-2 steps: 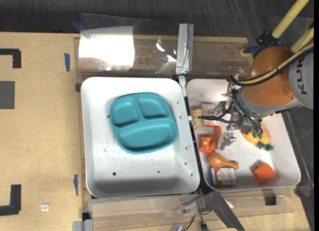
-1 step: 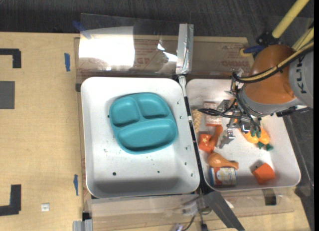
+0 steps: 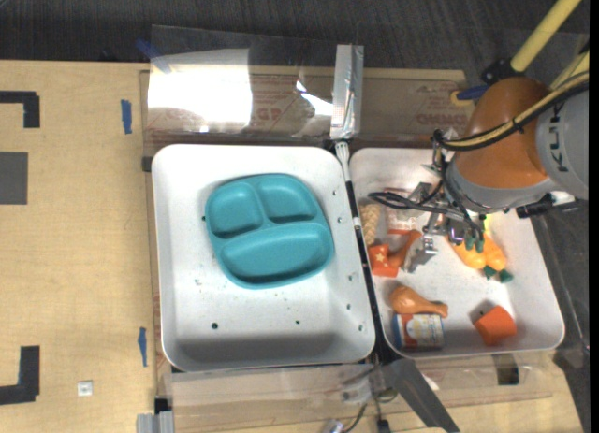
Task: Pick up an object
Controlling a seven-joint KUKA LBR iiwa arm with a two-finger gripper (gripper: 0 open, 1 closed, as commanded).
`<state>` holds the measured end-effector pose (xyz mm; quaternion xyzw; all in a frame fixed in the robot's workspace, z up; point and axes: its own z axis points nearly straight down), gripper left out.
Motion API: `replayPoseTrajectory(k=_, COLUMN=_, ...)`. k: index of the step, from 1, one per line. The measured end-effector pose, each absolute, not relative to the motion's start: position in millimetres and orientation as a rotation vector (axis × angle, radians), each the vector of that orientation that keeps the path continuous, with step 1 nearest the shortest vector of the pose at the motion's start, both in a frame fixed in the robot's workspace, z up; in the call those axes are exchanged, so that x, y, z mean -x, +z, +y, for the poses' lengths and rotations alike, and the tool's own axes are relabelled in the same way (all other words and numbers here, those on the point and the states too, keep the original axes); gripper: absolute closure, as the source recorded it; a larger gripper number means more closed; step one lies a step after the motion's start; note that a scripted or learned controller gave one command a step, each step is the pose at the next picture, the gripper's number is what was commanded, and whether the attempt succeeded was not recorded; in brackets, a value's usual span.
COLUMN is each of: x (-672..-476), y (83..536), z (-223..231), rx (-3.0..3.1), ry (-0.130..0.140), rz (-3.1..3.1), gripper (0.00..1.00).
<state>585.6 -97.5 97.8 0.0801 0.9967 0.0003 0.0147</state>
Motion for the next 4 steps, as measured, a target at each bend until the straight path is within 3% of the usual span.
replayPoseTrajectory(k=1, x=-581.6, y=99, z=-94, rx=-0.378, ry=0.005, rz=3.084, gripper=0.00)
replayPoseTrajectory(k=2, x=-605.2, y=98, z=-97, rx=-0.054, ry=-0.007, rz=3.113, gripper=0.00)
replayPoseTrajectory(k=3, x=-517.1, y=98, z=-96, rx=-0.170, ry=-0.004, rz=3.094, gripper=0.00)
replayPoseTrajectory(k=4, x=-597.5, y=133, z=-125, rx=-0.103, ry=-0.001, rz=3.130, gripper=0.00)
